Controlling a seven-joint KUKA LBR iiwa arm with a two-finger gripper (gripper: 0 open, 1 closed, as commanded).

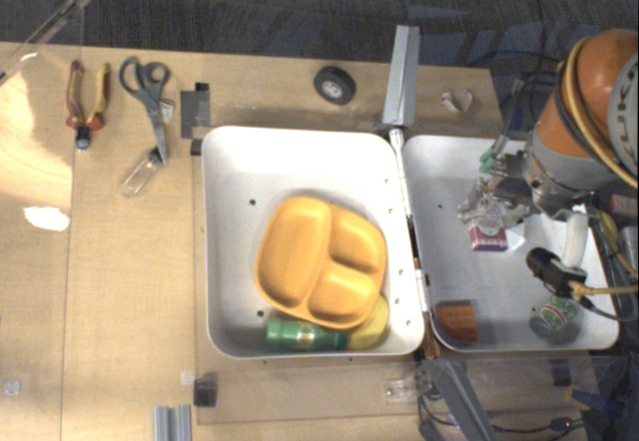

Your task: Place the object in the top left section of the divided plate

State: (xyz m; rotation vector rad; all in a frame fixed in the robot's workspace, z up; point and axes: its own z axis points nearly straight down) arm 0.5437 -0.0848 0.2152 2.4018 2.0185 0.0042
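A yellow divided plate (pixel 321 259) lies tilted in the left bin (pixel 230 229), resting partly on a green can (pixel 298 333) and a yellow rounded object (pixel 372 327) at the bin's front wall. The plate's sections hold nothing. My gripper (pixel 486 206) hangs low in the upper middle of the right bin (pixel 439 170), just above a small red and white packet (pixel 489 239). Nothing that I can make out is carried by it. A brown block (pixel 456 319) lies at the right bin's front left, and a small green and white round object (pixel 554 317) at its front right.
Scissors (pixel 150 100) and red-handled pliers (pixel 85 105) lie on the bench at the back left. A dark tape roll (pixel 334 85) and a grey metal post (pixel 402 75) stand behind the bins. Cables and the arm's body crowd the right bin's right side.
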